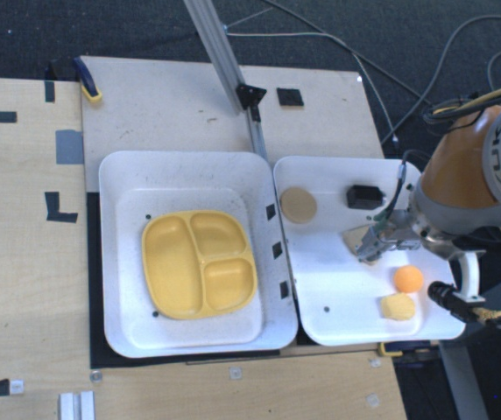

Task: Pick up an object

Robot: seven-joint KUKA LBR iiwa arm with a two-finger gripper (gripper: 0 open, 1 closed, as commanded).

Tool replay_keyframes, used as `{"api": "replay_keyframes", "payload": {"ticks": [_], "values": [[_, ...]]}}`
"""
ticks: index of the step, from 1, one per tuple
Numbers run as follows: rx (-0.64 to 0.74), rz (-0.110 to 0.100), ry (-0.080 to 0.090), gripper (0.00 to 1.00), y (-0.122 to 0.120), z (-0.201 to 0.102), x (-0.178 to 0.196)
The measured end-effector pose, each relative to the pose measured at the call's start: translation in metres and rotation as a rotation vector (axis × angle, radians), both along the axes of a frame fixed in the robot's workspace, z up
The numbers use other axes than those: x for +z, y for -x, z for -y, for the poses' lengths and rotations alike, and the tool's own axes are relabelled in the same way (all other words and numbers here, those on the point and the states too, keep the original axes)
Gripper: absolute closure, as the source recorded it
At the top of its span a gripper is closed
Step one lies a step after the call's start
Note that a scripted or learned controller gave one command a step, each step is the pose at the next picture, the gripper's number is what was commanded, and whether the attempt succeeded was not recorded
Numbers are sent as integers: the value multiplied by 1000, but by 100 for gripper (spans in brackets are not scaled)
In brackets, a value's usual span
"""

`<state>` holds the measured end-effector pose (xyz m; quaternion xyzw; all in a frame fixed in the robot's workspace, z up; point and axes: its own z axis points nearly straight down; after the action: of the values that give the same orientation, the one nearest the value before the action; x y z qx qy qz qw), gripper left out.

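The right bin (338, 318) holds a tan round disc (299, 205), a black block (364, 197), an orange ball (408, 279) and a pale yellow lump (398, 306). My gripper (370, 248) reaches in from the right and hangs low over the bin's middle, between the black block and the orange ball. A tan patch (353, 235) shows just left of the gripper; what it is stays unclear. The left bin (119, 182) holds a yellow divided plate (200, 262).
A grey metal pole (220, 46) slants down from the top to the gap between the bins. Cables (448, 59) run over the dark floor at the upper right. A blue and yellow clamp (88, 81) lies at the board's far left corner.
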<state>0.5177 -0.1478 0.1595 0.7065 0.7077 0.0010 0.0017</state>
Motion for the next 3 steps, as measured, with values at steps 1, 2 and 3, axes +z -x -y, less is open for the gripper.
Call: {"api": "replay_keyframes", "payload": {"ticks": [1,2,3], "values": [[0,-1,0,100,-1,0,45],[5,-4,-3,100,1,-50,55],[3,-7,-1,100,-6,-104,46]]}}
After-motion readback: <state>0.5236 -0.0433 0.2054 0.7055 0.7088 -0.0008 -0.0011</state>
